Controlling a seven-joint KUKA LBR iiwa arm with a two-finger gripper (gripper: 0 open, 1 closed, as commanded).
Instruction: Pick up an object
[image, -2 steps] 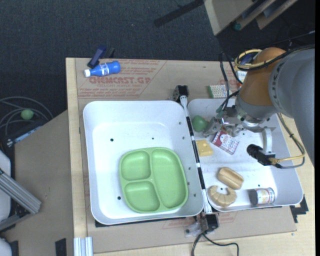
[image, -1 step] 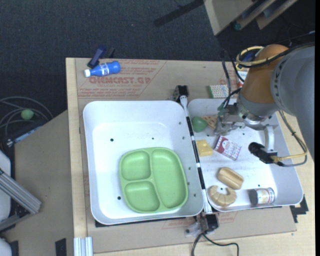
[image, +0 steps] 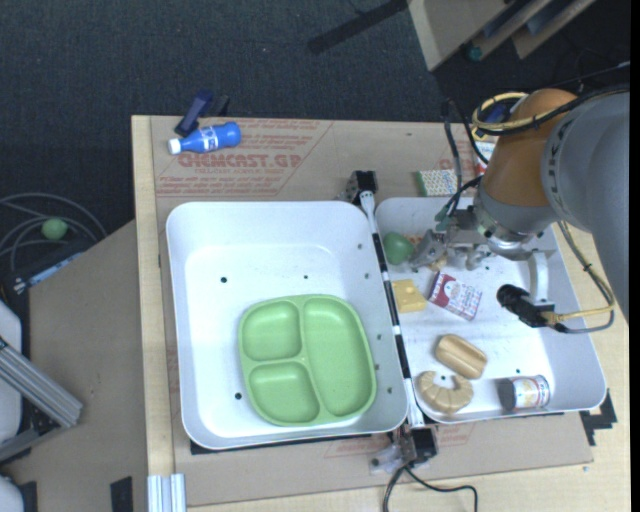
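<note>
The arm comes in from the right of the frame, its orange band and grey wrist bulking over the upper part of the right bin (image: 585, 385), and the gripper (image: 452, 252) hangs low near that bin's upper left, just above a small red-and-white packet (image: 455, 296) and beside a little green ball-like thing (image: 398, 245) tucked against the dividing wall. From where I stand I cannot tell how the jaws are set; the wrist and a tangle of cable hide them, and nothing shows between them, so I would not say it has anything yet. The pickable things all lie in that right bin: a yellow block (image: 407, 295) just beside the packet, a tan bread-roll shape (image: 459, 355) lower down, a croissant-like piece (image: 444, 392) near the bottom corner, and a small can (image: 524, 392) lying on its side at lower right. They are scattered apart, which I judge gives the fingers room to come down around one at a time. The left bin (image: 200, 260) bears a green divided plate (image: 305, 358), set flat in its lower half, perhaps as somewhere to drop things. Both bins sit on a cardboard sheet (image: 290, 150) over the bench, with a blue-and-white bottle (image: 208, 137) lying on it at upper left. Dark carpet lies beyond, with coiled cables at the left edge.
</note>
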